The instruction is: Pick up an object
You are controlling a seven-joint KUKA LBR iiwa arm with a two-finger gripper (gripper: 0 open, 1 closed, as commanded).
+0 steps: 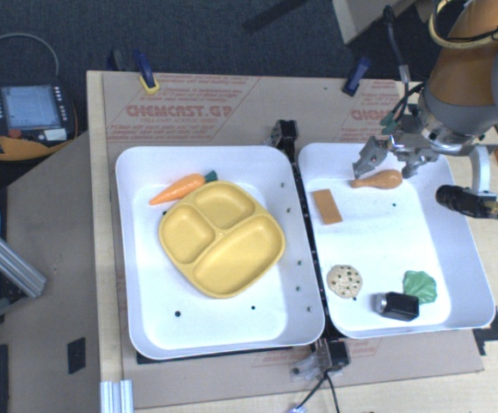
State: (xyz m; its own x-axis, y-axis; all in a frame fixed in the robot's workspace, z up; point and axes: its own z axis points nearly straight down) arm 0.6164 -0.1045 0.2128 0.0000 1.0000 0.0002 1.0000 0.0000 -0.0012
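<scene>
In the left bin (pixel 132 256), a toy carrot (pixel 178 188) lies against the upper edge of a yellow three-compartment plate (pixel 221 237). In the right bin (pixel 455 256), left to right, sit a tan rectangular block (pixel 326 206), a speckled cookie (pixel 344 280), a black block (pixel 396 305) and, just beside it, a green leafy piece (pixel 420 285). At that bin's far end, the arm's gripper (pixel 390 163) hangs with fingers spread, directly over a tan drumstick-shaped toy (pixel 378 180) that rests on the bin floor, not pinched.
</scene>
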